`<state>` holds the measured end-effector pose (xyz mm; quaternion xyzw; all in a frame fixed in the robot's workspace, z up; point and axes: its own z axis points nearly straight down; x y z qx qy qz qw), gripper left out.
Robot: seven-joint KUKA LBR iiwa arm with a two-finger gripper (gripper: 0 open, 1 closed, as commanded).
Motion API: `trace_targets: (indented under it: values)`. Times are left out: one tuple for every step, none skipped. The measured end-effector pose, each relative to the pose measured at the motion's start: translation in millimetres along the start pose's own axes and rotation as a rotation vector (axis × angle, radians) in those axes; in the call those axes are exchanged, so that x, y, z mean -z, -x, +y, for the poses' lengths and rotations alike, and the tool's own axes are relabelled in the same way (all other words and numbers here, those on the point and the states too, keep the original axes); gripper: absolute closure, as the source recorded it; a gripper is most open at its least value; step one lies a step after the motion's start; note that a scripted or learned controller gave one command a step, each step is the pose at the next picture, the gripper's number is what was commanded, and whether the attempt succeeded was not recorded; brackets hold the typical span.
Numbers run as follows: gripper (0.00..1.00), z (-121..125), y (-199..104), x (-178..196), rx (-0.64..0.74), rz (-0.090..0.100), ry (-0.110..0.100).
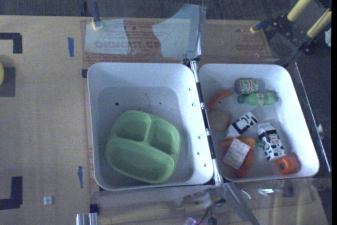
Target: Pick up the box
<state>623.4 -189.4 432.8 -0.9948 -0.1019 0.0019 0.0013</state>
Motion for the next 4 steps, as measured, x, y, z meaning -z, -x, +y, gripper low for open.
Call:
trace_targets:
  values:
    - [1.00,-97,-7,-94,-0.002,0.002,0.001]
    - [1.00,-93,25,-202,-0.002,0.001,0.000]
    - [1.00,-74,6,-64,0.159,0.002,0.002]
    - [1.00,-94,-54,2,0.051,0.006,0.003]
